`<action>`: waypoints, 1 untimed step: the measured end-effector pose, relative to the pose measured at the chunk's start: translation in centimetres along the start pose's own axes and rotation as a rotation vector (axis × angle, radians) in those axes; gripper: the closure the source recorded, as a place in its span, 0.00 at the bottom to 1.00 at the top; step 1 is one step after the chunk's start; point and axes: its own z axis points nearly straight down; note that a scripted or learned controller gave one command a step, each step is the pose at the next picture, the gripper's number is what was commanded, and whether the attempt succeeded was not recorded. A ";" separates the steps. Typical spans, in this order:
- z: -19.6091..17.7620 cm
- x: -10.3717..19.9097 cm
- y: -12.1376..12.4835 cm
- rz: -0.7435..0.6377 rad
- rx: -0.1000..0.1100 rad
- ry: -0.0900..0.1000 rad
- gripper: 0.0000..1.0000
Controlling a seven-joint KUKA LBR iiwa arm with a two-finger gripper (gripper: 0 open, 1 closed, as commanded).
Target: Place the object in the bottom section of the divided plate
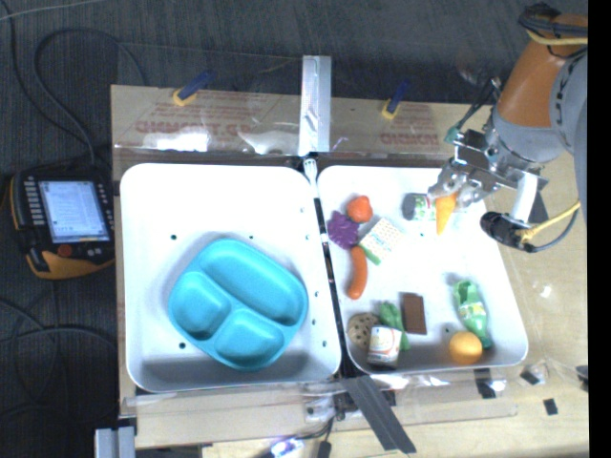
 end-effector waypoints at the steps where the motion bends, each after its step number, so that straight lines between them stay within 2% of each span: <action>1: 1.4 0.6 -6.2 -0.619 -0.002 0.004 1.00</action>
